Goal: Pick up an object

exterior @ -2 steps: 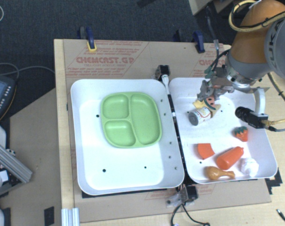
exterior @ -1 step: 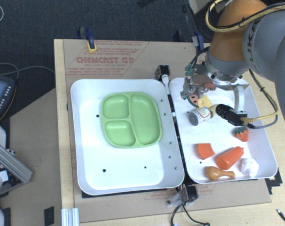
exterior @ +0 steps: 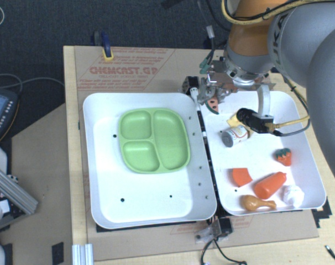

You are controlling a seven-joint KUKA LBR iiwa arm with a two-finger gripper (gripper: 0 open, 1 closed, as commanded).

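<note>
Camera view: gripper (exterior: 213, 95) fingers' state unclear, orange bottle (exterior: 269, 185) lying diagonally, cap toward upper right

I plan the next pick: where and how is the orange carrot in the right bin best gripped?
Probably across the thick middle of the orange carrot, coming from above. It lies flat and slanted, so the pincer should close across its narrow width; the chicken leg crowds its lower end.

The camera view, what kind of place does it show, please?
Probably a robotics lab bench for grasping trials: a robot arm reaches over two white bins, one with a green divided plate, the other with toy food like a carrot.
</note>
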